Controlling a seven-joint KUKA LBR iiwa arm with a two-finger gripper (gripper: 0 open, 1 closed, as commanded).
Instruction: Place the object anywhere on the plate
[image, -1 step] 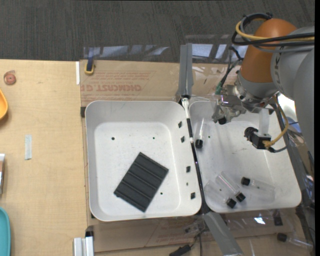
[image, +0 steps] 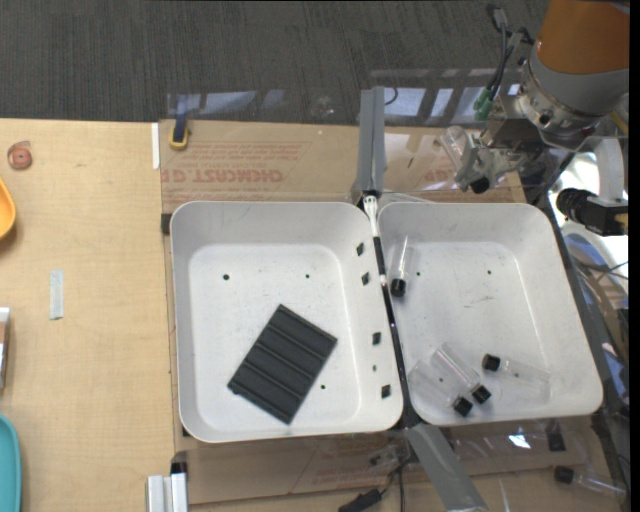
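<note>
Two shallow white bins sit side by side on the worktop (image: 90, 300), their inner rims touching along the middle. In the left bin (image: 200, 240) lies a dark ribbed plate (image: 283, 362), flat on the bin floor and turned at a slant, towards the near side and a little right of the bin's centre.

The right bin (image: 530, 250) holds several clear tubes with black caps. One tube (image: 396, 268) lies close against the left wall, cap towards the near side. Three more are gathered in the near part of that bin: a pair of tubes (image: 455, 380) lying close together with their caps near each other, and just to their right another tube (image: 510, 367) with its cap pointing left. All of them are well apart from the plate (they are in the other bin altogether).

The arm (image: 580, 50) comes in at the far right, grey with its orange band showing at the top. The pincer (image: 478, 165) hangs beyond the far rim of the right bin, above the brown cardboard (image: 260, 170) that backs the bins. Something clear with a dark tip shows at the pincer's end, but whether its fingers are apart or closed on it I cannot tell from here.

On the far left of the worktop, an orange object (image: 5, 215) pokes in at the edge, and a small pale strip (image: 57, 296) lies nearer.
</note>
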